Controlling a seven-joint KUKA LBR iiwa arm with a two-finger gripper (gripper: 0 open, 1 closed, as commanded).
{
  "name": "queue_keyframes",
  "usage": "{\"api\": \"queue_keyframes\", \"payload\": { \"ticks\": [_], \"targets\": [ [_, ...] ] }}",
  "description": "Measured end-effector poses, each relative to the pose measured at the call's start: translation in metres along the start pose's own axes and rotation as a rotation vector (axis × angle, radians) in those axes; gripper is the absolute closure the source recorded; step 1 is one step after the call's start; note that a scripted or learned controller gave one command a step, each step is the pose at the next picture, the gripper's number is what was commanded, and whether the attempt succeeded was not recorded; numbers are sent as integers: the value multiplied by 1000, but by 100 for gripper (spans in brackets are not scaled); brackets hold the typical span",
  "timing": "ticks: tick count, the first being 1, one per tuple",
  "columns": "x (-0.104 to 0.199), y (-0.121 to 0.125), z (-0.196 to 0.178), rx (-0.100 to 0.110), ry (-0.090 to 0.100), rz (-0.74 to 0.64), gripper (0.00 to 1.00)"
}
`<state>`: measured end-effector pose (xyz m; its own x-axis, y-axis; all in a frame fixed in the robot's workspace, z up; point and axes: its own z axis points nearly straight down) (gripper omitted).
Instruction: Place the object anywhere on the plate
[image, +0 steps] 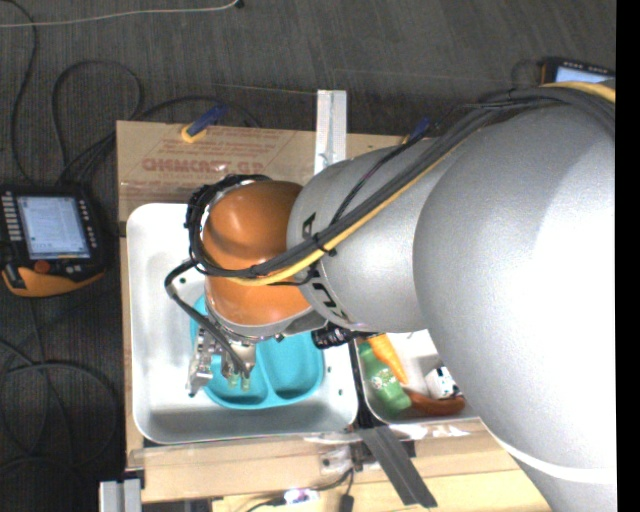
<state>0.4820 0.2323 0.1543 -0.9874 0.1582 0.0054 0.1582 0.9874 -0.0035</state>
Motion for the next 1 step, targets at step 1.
{"api": "queue_keyframes", "payload": {
  "ticks": [1],
  "targets": [
    [0, 0, 0, 0, 0, 0, 0]
  ]
}}
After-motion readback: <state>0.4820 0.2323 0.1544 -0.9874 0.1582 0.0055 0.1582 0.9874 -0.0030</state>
